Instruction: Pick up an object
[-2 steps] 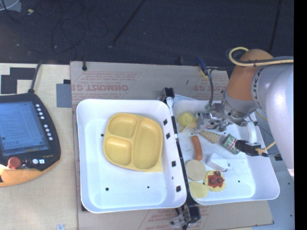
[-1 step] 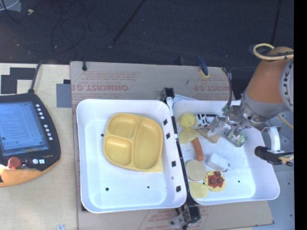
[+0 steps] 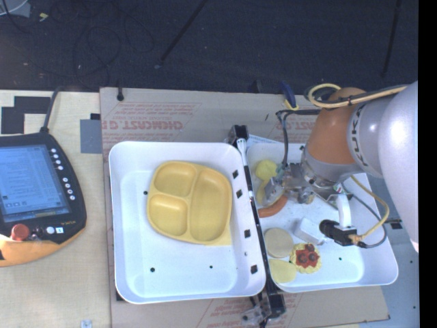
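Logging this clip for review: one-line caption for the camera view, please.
KUKA arm's tool low in the right bin among small toy foods; yellow divided plate lies in the left bin.

The yellow three-compartment plastic plate [image 3: 189, 201] lies in the left shallow white bin [image 3: 130, 265]; the right shallow white bin [image 3: 379, 268] — just beside it — holds small toy foods [image 3: 305, 257] at its near left.

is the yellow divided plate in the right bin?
No, the yellow divided plate lies in the left bin, while the right bin holds the small food items under the arm.
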Tool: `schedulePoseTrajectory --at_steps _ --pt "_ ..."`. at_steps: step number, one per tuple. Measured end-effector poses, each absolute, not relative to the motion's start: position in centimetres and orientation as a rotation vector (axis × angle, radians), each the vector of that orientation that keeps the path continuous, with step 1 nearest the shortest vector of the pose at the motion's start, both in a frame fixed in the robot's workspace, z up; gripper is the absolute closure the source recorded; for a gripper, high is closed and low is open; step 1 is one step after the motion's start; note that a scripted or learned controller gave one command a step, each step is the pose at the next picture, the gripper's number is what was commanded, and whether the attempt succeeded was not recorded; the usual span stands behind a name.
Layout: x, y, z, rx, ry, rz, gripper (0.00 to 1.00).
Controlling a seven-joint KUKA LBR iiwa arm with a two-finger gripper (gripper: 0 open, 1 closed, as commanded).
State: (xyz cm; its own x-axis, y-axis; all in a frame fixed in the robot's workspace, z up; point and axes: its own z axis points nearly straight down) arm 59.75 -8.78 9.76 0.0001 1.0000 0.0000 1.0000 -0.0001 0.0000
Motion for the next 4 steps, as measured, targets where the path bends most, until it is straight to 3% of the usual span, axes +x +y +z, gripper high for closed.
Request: schedulePoseTrajectory --at_steps 1,2,3,4 --pt "63.0 -11.9 8.7 2.224 2.221 -0.002 0.00" --pt "64.4 -11.8 8.8 2.220 2.225 -0.001 0.00" --pt "64.1 -11.0 8.9 2.225 2.208 -0.014 0.00" --pt "64.4 -13.9 10.7 2.224 2.219 -0.003 0.00"
